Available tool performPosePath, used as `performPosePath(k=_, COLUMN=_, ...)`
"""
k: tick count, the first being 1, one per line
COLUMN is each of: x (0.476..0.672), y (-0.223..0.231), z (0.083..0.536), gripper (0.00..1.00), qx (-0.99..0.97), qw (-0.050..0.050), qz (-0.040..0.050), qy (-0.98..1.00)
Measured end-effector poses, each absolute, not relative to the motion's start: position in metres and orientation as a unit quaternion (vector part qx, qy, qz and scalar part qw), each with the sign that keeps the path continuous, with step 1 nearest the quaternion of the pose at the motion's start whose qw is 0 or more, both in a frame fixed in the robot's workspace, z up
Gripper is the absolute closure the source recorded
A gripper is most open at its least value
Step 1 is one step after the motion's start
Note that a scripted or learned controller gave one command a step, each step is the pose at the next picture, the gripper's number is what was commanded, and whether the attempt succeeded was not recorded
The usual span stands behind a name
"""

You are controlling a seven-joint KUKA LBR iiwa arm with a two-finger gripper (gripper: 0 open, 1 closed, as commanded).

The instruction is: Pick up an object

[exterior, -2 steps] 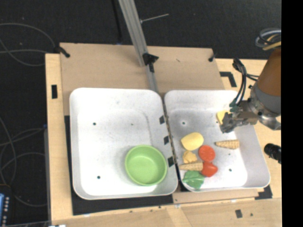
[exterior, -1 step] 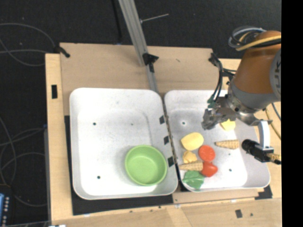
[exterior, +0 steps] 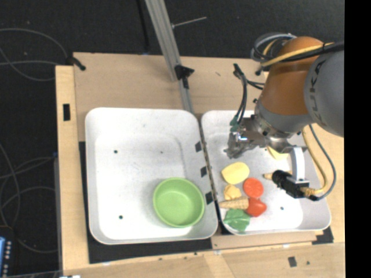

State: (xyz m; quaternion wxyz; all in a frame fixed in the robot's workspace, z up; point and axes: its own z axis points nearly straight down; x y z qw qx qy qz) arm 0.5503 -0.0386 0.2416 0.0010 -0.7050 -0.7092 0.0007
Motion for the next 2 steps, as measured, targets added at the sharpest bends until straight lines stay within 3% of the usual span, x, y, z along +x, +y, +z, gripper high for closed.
performPosePath(k=2, x=0.58, y=0.056, z=0.227, gripper=1.0, qx=-0.705, qw=0.0, qz=-0.0007, qy=-0.71)
